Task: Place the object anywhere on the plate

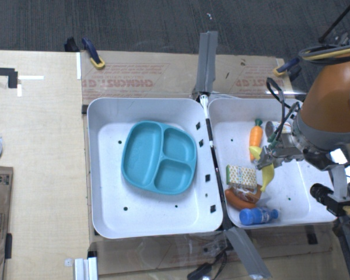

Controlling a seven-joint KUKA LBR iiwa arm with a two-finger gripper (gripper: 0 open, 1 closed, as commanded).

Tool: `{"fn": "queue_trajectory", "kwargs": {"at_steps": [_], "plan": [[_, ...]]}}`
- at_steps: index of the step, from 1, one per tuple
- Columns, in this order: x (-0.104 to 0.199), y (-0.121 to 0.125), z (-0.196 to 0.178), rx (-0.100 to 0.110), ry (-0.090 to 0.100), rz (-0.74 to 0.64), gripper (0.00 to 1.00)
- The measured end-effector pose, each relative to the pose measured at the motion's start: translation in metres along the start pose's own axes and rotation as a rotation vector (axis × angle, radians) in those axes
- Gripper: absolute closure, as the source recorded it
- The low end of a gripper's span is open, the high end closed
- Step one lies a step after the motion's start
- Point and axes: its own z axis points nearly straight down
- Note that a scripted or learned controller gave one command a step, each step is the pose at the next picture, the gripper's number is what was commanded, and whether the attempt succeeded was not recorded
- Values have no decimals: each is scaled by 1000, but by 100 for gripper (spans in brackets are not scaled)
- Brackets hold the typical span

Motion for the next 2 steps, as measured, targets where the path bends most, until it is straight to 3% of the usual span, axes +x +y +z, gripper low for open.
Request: {"fn": "queue_trajectory", "kwargs": {"at_steps": [1, 2], "plan": [[99, 3, -29, 0, -1, -194, 100], [99, 3, -29, 0, -1, -193, 0]]}}
